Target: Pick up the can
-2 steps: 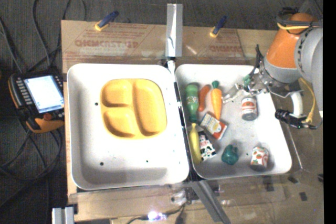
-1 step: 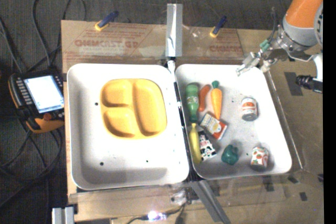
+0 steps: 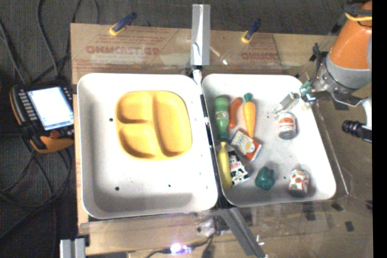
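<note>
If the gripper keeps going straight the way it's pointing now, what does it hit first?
Probably the can. The gripper points down and left into the right bin, and the can stands just beneath its tip. Depth is hard to judge from above, so it might graze past onto the bin floor.

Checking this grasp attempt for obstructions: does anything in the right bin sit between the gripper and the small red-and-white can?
Nothing visible does. The gripper hangs just above and left of the small red-and-white can, with bare white bin floor around it. The nearest item, the orange-and-white carton, lies apart to the can's left.

Red print on bench board (image 3: pixel 121 51) – too faint to read.
</note>
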`<state>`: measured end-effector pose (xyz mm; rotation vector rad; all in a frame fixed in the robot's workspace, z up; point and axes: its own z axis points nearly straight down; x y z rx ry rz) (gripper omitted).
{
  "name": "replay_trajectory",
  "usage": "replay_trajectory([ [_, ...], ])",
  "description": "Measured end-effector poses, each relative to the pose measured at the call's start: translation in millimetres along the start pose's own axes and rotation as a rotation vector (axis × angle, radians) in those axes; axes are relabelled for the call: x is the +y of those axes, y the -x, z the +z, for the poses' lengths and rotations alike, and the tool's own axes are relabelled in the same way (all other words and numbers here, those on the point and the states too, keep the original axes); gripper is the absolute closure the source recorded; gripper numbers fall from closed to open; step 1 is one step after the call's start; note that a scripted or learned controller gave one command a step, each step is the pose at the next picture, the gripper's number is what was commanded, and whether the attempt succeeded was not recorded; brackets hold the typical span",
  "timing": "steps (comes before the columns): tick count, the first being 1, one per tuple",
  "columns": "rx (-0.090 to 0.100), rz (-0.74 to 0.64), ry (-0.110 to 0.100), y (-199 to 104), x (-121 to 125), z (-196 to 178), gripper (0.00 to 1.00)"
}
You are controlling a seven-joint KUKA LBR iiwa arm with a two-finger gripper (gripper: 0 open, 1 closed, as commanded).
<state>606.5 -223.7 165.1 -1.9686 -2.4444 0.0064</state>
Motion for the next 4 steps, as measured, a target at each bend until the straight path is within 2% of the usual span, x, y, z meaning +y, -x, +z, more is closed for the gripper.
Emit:
replay_trajectory([
  [1, 0.005, -0.039, 0.008, -5.4, 6.3, 69.4, 0.0],
  [2, 0.006, -0.039, 0.005, -6.1, 6.0, 63.9, 1.0],
  [3, -0.005, -0.18, 0.02, -3.0, 3.3, 70.8, 1.0],
  [4, -0.001, 0.013, 0.003, 8.1, 39.1, -20.6, 1.0],
])
